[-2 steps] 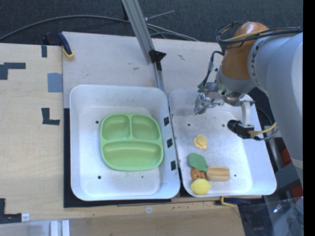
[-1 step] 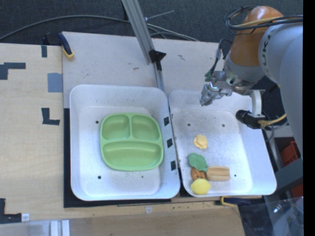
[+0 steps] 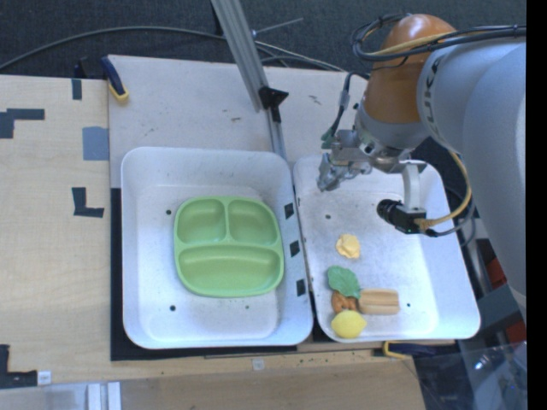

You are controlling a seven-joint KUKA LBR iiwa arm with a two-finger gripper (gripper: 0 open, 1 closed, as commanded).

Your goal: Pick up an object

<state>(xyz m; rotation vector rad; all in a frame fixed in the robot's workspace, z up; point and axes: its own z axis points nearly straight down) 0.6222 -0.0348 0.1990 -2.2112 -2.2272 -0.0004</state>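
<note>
The right bin [image 3: 444,310] holds several small toy foods. A pale yellow piece [image 3: 348,246] lies near its middle. Lower down sit a green leaf piece [image 3: 344,278], a small orange piece [image 3: 343,301], a tan bread-like roll [image 3: 379,301] and a yellow lemon [image 3: 348,324], close together. My gripper [image 3: 329,178] hangs over the bin's far left corner, well above the pale yellow piece. Nothing shows between its fingers.
The left bin [image 3: 145,229] holds a green divided plate [image 3: 228,246]. A grey metal post [image 3: 244,45] slants down to the ridge between the bins. A black cable loop [image 3: 402,216] hangs off the wrist over the right bin.
</note>
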